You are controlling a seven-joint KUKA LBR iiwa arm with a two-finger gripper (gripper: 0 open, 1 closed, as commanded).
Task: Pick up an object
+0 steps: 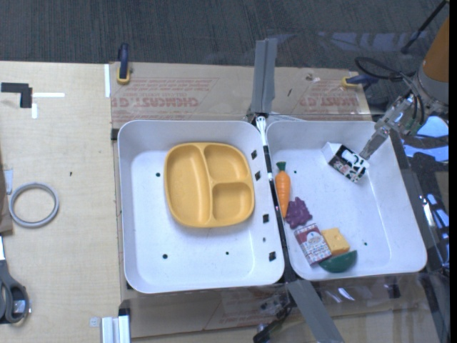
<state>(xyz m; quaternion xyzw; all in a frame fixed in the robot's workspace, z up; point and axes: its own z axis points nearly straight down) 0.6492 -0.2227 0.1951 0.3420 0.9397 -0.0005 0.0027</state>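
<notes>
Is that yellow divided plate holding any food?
Empty. The yellow plate shows three bare compartments; the carrot and grapes lie in the other bin.

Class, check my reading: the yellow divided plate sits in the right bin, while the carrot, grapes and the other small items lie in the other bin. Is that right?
Not quite. The camera view shows the yellow divided plate in the left bin; the carrot, grapes and other small items lie in the right bin.

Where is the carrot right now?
The carrot lies in the right bin, against its left wall beside the divider, just above the purple grapes.
</notes>
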